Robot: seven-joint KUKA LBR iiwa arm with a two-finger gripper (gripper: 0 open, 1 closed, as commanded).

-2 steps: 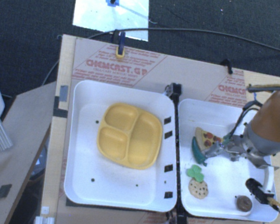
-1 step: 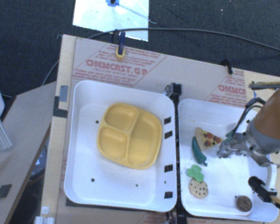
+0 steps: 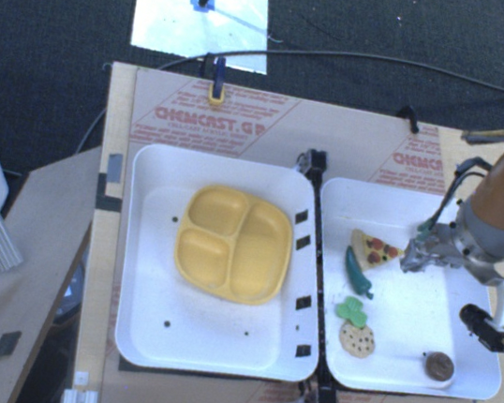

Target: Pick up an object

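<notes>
Right bin (image 3: pixel 481 374), contents listed near to far.
- Brown round piece (image 3: pixel 438 366): near corner.
- Cookie (image 3: pixel 356 340), green leaf piece (image 3: pixel 351 310): by the divider.
- Green pepper (image 3: pixel 357 272): long axis near-to-far, slightly slanted.
- Pizza slice (image 3: pixel 373 249): just left of the end effector (image 3: pixel 413 259), tip pointing toward the far divider side, crust toward the end effector. Likeliest target.
- End effector: grip state cannot be told; nothing seen held.

Yellow divided plate (image 3: pixel 233 245) lies in left white bin (image 3: pixel 144 255)
</notes>
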